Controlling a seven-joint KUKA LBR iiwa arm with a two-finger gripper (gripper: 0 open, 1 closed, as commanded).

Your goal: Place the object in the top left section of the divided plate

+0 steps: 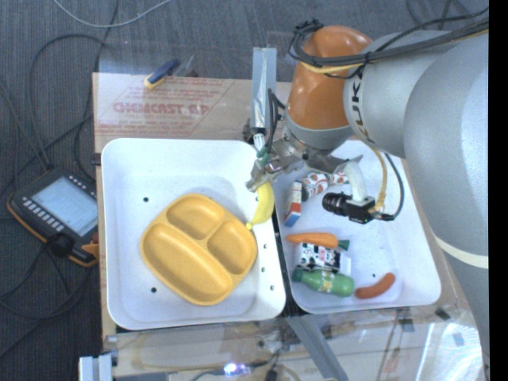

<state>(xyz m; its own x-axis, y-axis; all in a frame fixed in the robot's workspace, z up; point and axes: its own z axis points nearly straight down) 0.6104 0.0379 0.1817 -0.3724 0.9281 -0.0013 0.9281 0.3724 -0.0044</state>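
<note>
Arm (pixel 413 94) enters from right, grey, orange band above wrist, reaching over the seam between the two bins. Left bin (pixel 127 173) holds yellow divided plate (pixel 200 247), three sections, tilted diagonally. Right bin (pixel 413 284) holds carrot (pixel 312 238), green bottle (pixel 324 282), sausage (pixel 375 286), small carton (pixel 294 202), patterned packet (pixel 319 255). Gripper (pixel 263 175) closed on top end of banana (pixel 263 205), which hangs at left bin's right wall, just right of the plate's far right section.

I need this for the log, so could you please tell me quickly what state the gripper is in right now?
Gripper: shut on the banana, held at its upper end above the edge between the two bins, beside the yellow divided plate.
</note>
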